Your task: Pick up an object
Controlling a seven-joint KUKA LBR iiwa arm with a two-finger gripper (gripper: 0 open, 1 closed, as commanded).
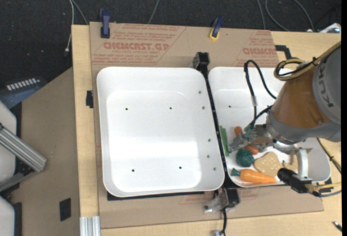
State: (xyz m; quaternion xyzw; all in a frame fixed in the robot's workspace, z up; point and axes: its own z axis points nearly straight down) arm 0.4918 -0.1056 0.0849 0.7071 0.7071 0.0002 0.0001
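White plastic formed both bins on the counter [87, 175]: the left bin [157, 129] sat beside the right bin [227, 94], where the objects were gathered in the near corner. An orange carrot [257, 177] lay along the near wall, a tan slice [267, 163] just behind it, and a dark green piece [245, 158] beside that, with small orange and green bits closer to the divider. The arm [303, 107] reached in from the right and bent low over this cluster, most likely so the tool [254, 137] could come down on a toy from above. The tool sat just above the green piece, near the small bits, but its state could not be told, since the wrist hid most of it. Nothing could be seen gripped, so the pick seemed not yet made; the crowding in the corner could make a clean grasp awkward.
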